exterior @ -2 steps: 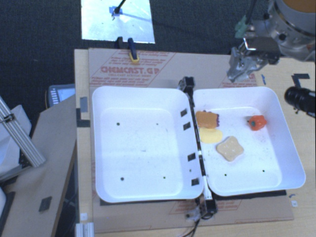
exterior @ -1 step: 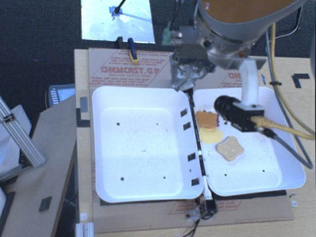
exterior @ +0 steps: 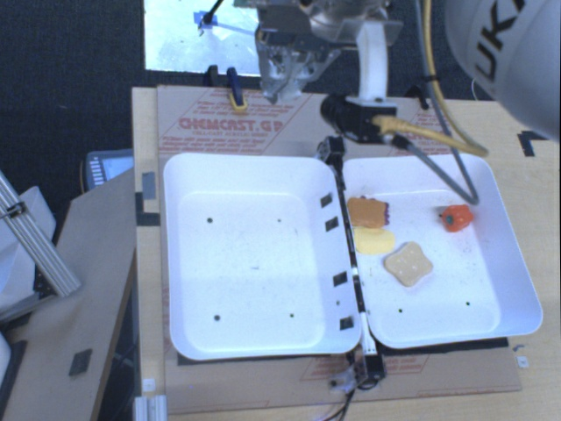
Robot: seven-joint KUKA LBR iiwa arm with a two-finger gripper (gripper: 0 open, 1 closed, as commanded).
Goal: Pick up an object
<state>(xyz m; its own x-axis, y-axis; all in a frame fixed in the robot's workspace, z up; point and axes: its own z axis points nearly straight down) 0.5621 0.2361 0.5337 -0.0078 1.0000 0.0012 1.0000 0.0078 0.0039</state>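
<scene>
Nothing had been picked yet: the gripper (exterior: 282, 84) hung with its jaws slightly parted and nothing between them. The toast slice (exterior: 408, 263), cheese slice (exterior: 374, 241) and orange toy (exterior: 455, 217) lay far below-right of them in the right bin (exterior: 513, 274)

A light wooden bench (exterior: 149, 261) is seen from above at a slant. On it a brown cardboard sheet (exterior: 228, 128) printed with red lettering is laid flat. Two shallow white bins are set on the sheet, touching side by side: the left bin (exterior: 175, 261) and the right bin (exterior: 517, 296). Black clips (exterior: 337, 226) are spaced along the seam between them.
</scene>
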